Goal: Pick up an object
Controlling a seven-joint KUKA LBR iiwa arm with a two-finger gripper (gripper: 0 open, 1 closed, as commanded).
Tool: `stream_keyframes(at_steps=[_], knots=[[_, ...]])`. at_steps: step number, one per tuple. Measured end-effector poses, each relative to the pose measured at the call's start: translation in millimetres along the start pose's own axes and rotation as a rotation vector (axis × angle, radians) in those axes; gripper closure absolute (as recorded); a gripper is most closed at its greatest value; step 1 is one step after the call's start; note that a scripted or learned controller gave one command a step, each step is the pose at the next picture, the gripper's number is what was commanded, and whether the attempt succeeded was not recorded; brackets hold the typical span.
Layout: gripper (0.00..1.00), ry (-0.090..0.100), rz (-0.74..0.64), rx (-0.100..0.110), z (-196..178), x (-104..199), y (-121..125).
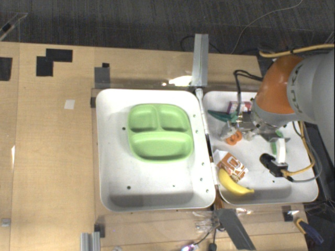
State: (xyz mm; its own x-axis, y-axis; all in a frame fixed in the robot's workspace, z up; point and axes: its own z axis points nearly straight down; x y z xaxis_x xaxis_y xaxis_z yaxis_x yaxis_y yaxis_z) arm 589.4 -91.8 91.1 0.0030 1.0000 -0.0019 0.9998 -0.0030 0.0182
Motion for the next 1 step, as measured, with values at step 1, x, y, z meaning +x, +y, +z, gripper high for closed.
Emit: stream_keyframes(at_steps=[1], knots=[[1.00, 0.003, -0.001, -0.002, -9.5, 1.6, 2.1]])
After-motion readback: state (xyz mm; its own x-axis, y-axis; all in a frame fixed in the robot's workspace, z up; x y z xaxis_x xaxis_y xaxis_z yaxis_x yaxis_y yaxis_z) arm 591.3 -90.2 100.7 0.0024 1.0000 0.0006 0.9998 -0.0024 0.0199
